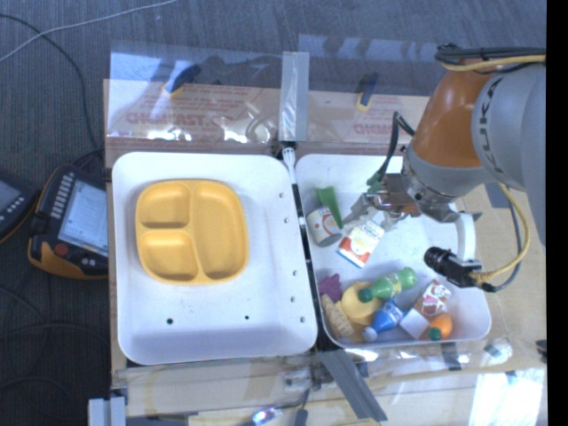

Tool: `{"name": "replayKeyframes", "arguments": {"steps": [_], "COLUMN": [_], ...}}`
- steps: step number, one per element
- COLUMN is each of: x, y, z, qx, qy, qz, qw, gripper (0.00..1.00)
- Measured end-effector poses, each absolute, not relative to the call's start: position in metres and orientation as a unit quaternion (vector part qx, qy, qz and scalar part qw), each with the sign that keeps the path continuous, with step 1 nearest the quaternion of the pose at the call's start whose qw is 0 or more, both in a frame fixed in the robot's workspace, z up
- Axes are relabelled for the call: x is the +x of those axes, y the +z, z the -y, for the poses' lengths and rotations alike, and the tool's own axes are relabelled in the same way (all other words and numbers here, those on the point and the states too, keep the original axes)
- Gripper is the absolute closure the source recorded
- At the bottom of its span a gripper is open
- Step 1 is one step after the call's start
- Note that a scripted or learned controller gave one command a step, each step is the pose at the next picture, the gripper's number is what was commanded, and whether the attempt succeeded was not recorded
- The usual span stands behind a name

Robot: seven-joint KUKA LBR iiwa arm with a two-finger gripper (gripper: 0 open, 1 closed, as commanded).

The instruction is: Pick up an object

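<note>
My gripper (380, 209) hangs over the upper middle of the right bin (461, 327), below the orange wrist band. A white and red carton (359, 242) lies right beneath it, tilted. To its left lie a green packet (329, 202) and a small can (321, 225). Near the bin's front edge sit a yellow pear-like toy (355, 302), a green bottle (391, 284), a blue bottle (387, 318), a purple piece (330, 286) and a small red and white cup (432, 299).
The left bin (266, 318) bears a yellow divided plate (191, 231). A teach pendant (67, 224) lies left of the bench. A black cable fitting (448, 264) sticks out from the arm over the right bin.
</note>
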State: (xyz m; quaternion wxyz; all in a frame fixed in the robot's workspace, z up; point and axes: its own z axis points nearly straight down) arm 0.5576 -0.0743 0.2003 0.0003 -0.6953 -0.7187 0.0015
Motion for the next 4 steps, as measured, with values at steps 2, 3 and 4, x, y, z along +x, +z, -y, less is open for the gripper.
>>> {"name": "replayKeyframes", "arguments": {"steps": [2,3,4], "x": [0.535,0.536,0.536], "y": [0.207,0.215,0.223], "z": [0.042,0.042,0.042], "qx": [-0.699,-0.699,-0.698], "qy": [0.0033,0.0043,0.0053], "qz": [0.715,0.716,0.716], "qw": [0.001,0.001,0.001], "gripper": [1.0,1.0,1.0]}}
